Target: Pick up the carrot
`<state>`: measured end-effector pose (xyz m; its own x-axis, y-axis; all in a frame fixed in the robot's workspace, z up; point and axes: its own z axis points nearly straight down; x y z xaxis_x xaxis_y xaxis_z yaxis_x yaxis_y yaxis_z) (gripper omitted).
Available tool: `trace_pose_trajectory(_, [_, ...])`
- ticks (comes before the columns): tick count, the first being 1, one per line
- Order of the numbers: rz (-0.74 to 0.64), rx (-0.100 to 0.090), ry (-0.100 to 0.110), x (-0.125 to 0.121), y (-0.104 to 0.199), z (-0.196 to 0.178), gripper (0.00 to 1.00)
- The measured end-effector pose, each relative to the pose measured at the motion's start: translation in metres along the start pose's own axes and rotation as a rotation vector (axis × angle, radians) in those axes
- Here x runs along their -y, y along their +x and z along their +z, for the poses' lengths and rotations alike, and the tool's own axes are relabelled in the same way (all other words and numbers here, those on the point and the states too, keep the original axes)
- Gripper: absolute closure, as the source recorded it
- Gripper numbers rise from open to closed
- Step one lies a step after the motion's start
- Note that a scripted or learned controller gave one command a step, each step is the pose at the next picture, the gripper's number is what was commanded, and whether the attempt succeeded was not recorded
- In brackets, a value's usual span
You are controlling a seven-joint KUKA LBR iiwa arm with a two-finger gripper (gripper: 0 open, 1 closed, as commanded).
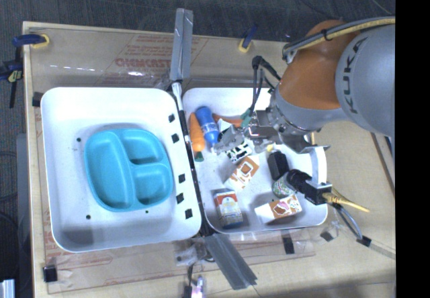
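Arm [349, 82] hanging over the right bin [218, 98], carrot not picked up yet

Gripper [227, 137] sits low in the bin's upper left part, just right of a blue bottle [205, 122], and honestly I can't tell if it's open or closed from this angle. The carrot [195, 133] lies lengthwise right along the bin's left wall with the bottle tucked against its other side, so it looks boxed in, which is probably why the gripper comes at it from the right. I'd guess the bottle gets bumped or grabbed by mistake. Small cartons [229, 207] and a can [285, 186] are scattered lower down, well clear of the carrot. The left bin [67, 109] holds a blue divided tray [127, 169].
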<state>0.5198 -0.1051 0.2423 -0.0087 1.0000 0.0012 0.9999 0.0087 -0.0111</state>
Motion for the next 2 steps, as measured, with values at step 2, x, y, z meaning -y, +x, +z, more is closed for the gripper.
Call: trace_pose_trajectory(2, [0.438, 0.002, -0.025, -0.005, 0.002, 0.130, 0.00])
